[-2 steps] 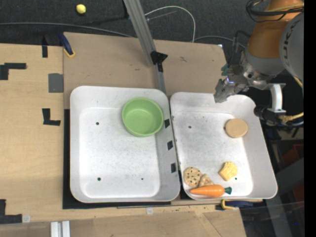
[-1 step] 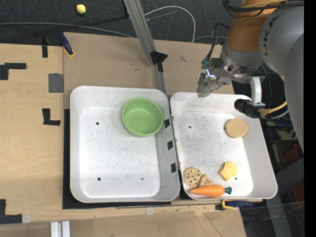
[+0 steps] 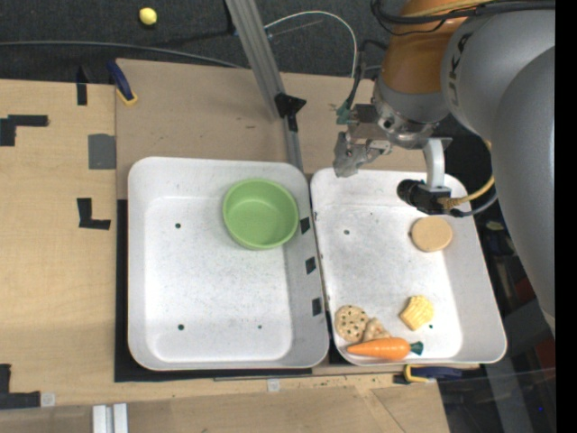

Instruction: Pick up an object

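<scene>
**Camera view.** The gripper (image 3: 347, 162) hangs over the far edge of the right bin (image 3: 388, 264), at about 11 o'clock of that bin. Whether it is wide or narrow cannot be told.

The candidate objects lie in the right bin:
- A round tan biscuit (image 3: 432, 234) lies at 2 o'clock, near the right wall and well apart from the others.
- A yellow wedge (image 3: 416, 313) lies at 5 o'clock.
- A speckled cookie (image 3: 350, 320) lies at 7 o'clock, close to the left wall, with a pale cracker (image 3: 375, 329) just beside it.
- An orange carrot (image 3: 383, 349) lies along the near wall at 6 o'clock, touching the cracker.

In the left bin (image 3: 135, 242) a green bowl (image 3: 260, 213) stands upright at 1 o'clock, close to the shared wall. A slanted metal post (image 3: 257, 48) stands behind the join of the bins, near the gripper. A yellow ball (image 3: 148, 15) rests on the dark floor well beyond the bench, toward 11 o'clock.
</scene>
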Motion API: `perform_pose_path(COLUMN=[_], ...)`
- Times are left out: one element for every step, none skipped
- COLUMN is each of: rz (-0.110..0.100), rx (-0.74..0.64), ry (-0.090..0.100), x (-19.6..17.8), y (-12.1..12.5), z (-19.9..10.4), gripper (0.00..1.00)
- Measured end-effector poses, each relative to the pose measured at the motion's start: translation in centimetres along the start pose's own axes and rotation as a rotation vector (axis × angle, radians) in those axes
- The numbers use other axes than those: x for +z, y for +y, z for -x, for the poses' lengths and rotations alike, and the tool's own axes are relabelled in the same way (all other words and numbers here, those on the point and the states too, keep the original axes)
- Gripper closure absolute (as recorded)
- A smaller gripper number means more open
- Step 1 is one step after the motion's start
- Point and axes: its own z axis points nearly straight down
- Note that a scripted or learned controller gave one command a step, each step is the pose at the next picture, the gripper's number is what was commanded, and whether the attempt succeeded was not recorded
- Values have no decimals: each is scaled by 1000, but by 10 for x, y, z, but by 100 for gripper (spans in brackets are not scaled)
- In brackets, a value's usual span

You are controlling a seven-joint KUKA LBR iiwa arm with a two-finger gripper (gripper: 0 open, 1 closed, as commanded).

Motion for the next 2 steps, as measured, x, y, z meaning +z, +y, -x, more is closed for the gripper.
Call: perform_pose_path(rz=[-1,1], rx=[0,-1], ry=[0,1], x=[15,13], y=[13,28], z=[-52,-105], gripper=[100,100])
